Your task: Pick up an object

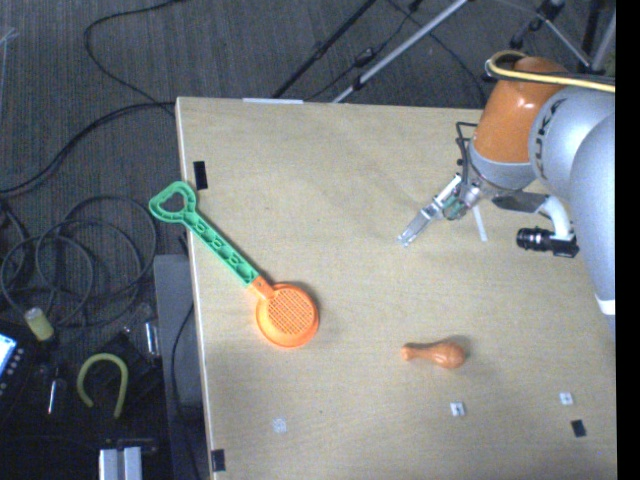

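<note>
A small sieve with an orange mesh head (286,316) and a green handle (210,236) lies on the left part of the tan bench top (330,168), its handle pointing up-left. An orange pear-shaped object (438,353) rests on its side lower down, right of centre. My gripper (444,236) hangs at the right, above and slightly right of the pear-shaped object and well apart from it. One finger (415,230) slants down-left, the other (481,228) points down. The gripper is open with nothing between its fingers.
Small square markers (457,408) dot the lower right of the bench. The bench's left edge (190,268) drops to carpet with coiled cables (60,268) and a green U-shaped piece (100,378). Stand legs (420,28) cross behind the far edge.
</note>
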Robot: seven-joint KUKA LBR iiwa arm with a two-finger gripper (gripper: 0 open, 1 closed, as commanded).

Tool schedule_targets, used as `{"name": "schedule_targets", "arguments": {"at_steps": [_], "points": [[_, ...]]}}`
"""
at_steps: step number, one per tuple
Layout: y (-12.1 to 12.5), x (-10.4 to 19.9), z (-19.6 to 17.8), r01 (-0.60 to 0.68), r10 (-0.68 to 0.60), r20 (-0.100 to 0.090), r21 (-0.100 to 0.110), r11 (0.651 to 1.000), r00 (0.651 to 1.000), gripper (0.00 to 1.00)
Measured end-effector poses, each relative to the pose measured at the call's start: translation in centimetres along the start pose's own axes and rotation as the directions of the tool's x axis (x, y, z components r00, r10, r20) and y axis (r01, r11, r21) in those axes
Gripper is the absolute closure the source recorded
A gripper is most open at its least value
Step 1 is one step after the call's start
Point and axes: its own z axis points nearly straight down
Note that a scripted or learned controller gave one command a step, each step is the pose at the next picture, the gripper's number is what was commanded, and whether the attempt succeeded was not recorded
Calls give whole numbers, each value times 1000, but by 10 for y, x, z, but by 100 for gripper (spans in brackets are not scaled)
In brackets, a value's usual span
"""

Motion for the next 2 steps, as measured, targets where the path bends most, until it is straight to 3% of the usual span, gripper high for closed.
{"name": "schedule_targets", "arguments": {"at_steps": [1, 2], "points": [[-26, -36, -34, 4, -4, 2, -1, 1000, 1000, 0], [-23, -32, 0, 297, -297, 1, 0, 955, 955, 0]]}}
